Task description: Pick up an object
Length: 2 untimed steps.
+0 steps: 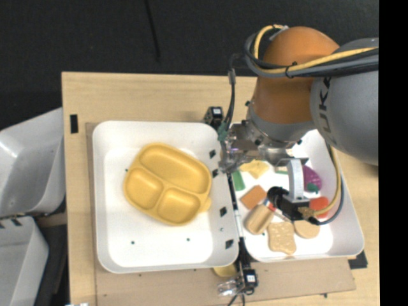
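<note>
I can't tell how the gripper [239,155] is set; it hangs low at the right bin's [347,234] left edge, above small toy foods [268,218]; a yellow plate [168,183] fills the left bin's [115,247] middle.

Yellow divided plate [168,183], centre-left of frame: smooth plastic, soft sheen. Left bin [108,234] and right bin [347,234]: white moulded plastic, smooth, slightly glossy. Bench [80,97]: pale wood-look board, matt. Arm [290,75], upper right: orange band glossy, grey shell smooth satin. Toy food pieces [280,236], lower right: plastic look, mostly matt; cracker piece dimpled. Backdrop [95,24], top of frame: dark, matt, finely textured.
</note>
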Each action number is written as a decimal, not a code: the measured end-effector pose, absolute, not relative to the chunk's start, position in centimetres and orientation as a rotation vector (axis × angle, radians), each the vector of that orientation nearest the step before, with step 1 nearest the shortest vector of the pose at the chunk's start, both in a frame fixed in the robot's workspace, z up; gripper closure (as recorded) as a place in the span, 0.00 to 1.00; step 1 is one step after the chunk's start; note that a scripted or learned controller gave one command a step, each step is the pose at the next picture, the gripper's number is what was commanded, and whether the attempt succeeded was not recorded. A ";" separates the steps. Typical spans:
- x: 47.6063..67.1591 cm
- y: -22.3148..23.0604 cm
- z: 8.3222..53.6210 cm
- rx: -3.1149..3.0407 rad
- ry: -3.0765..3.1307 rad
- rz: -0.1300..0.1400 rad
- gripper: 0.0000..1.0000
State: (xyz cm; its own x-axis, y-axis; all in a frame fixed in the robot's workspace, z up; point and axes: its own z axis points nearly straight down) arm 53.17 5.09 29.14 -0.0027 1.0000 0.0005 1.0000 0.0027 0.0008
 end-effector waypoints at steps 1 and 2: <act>53.2 5.1 30.2 2.216 2.226 0.003 1.00; 53.3 5.0 31.2 2.211 2.230 0.004 1.00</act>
